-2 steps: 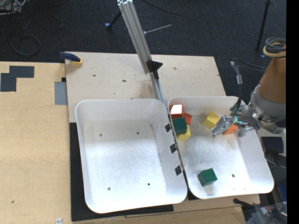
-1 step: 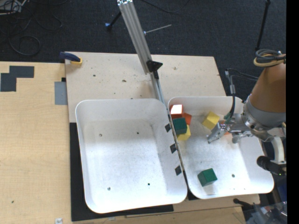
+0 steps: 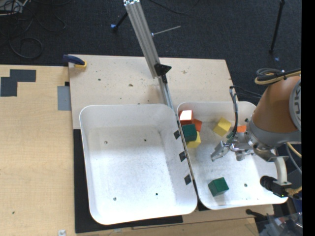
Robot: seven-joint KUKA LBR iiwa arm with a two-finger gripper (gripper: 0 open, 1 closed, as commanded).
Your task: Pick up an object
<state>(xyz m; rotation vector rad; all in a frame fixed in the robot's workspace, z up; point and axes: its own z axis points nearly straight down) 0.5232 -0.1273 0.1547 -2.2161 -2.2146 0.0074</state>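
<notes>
Left bin (image 3: 98, 117): bare white floor. Right bin (image 3: 246, 193): white-topped block (image 3: 185, 115), orange block (image 3: 197, 125), green block (image 3: 189, 131) and yellow block (image 3: 194, 140) clustered at its left wall. Yellow cube (image 3: 222, 127) toward the far edge. Dark green cube (image 3: 218, 186) near the front edge. End effector (image 3: 220, 151) hovers mid-bin, fingers apart, gripping nothing.

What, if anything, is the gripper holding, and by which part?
Nothing is seen held: the gripper hangs over the right bin, with no block between its fingers.
</notes>
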